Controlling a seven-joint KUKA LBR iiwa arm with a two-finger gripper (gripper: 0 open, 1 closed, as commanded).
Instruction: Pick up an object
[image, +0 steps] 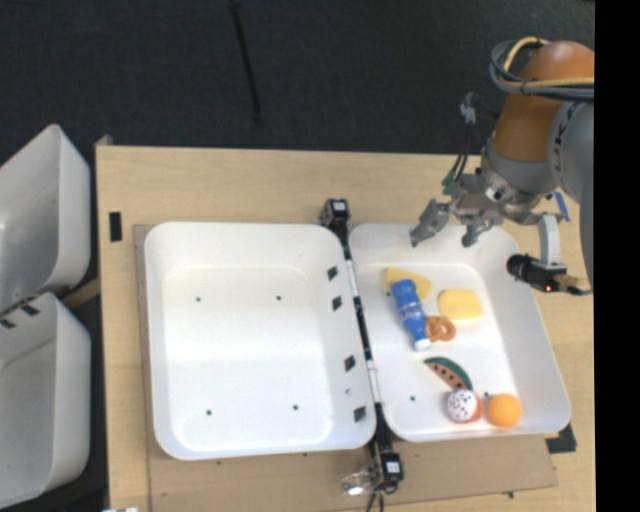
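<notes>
My pincer (447, 226) hangs spread over the far edge of the right bin (535, 330), pinching nothing. Below it, in that bin, a blue bottle (409, 312) lies beside a yellow block (461, 304) and a small ring (440, 328). Toward the near edge sit a melon slice (448, 372), a spotted ball (462, 405) and an orange ball (505, 410). The left bin (165, 330) adjoins it.

No legible text, labels, brands or numbers on any object or bin.
</notes>
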